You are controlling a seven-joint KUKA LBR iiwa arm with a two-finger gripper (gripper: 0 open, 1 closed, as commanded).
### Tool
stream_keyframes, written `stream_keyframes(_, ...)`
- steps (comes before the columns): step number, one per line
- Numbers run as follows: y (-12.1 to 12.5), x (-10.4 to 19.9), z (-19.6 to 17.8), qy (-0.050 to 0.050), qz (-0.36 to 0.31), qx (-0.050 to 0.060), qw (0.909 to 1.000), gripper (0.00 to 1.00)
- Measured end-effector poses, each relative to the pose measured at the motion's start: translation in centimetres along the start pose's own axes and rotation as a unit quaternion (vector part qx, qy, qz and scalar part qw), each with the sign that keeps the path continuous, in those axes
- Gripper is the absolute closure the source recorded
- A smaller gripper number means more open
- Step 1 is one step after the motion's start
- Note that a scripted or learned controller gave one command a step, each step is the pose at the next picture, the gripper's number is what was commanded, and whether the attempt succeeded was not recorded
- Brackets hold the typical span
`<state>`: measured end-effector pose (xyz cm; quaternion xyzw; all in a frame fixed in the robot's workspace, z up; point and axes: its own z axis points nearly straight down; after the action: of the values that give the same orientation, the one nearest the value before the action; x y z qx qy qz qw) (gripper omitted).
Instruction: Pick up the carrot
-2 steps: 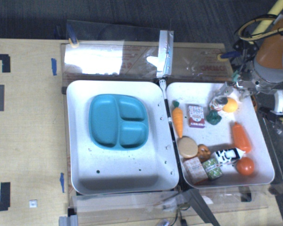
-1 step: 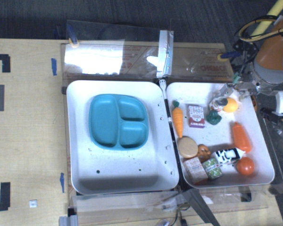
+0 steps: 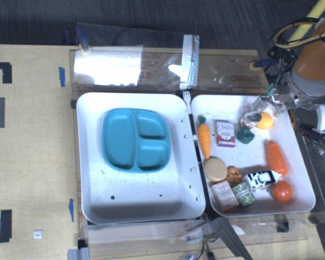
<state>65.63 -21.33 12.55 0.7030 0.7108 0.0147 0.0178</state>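
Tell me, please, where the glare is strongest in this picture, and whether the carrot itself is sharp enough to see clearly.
In the camera view, the strongest glare lies on the clear sheet behind the left bin; the blue tray has only a soft sheen; the carrot by the right bin's left wall is evenly lit and fairly sharp; the gripper near the yellow piece looks blurry.

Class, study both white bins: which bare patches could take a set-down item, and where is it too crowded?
Free: the left bin floor in front of the blue divided plate, and the right bin middle between the carrot and the orange sausage. Crowded: the right bin's front, around the cookie, tomato and small boxes.
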Motion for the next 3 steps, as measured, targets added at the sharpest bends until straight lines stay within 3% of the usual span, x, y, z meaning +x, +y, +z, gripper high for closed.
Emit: stream_keyframes(3, -0.06, -0.03, 0.05, 0.0, 0.002, -0.001, 1.0, 0.0)
